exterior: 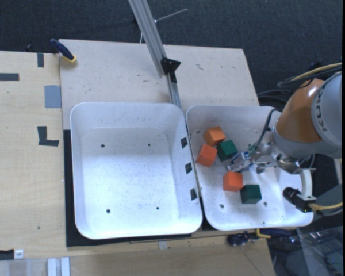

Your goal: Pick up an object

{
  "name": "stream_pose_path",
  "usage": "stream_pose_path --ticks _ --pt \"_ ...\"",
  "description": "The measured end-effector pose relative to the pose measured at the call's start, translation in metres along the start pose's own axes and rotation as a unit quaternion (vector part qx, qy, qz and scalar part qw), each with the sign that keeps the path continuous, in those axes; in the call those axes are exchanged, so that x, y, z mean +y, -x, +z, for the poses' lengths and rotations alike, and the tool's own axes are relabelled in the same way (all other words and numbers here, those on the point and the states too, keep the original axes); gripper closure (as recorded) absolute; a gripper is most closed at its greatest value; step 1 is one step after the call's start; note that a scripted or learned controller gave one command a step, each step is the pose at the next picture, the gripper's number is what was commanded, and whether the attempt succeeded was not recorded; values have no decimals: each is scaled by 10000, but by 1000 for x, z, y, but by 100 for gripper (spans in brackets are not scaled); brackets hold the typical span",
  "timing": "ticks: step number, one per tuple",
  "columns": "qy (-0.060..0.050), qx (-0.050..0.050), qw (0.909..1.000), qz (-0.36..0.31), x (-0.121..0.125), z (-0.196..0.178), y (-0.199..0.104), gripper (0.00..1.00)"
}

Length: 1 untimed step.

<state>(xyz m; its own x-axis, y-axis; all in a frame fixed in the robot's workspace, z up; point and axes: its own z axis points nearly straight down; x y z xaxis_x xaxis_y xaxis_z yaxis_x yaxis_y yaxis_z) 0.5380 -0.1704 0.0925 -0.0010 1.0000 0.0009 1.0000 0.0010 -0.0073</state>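
The right bin (218,117) holds several small blocks. Two orange blocks (214,135) (206,154) lie near its left wall, with a dark green block (227,149) just to their right. A third orange block (233,181) and another green block (251,193) sit lower in the bin. My gripper (242,161) is low inside this bin, between the upper green block and the lower orange block. No block is visibly lifted.
The left bin (80,154) sits beside the right one, sharing a middle wall. A slanted metal rail (150,33) runs from the top down to the bins. A blue and yellow tool (64,51) lies on the wooden bench at the top left.
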Motion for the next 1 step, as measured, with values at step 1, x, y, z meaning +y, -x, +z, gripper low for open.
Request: stream_pose_path --ticks 1 --pt "20 0 10000 -7 1 -13 0 100"
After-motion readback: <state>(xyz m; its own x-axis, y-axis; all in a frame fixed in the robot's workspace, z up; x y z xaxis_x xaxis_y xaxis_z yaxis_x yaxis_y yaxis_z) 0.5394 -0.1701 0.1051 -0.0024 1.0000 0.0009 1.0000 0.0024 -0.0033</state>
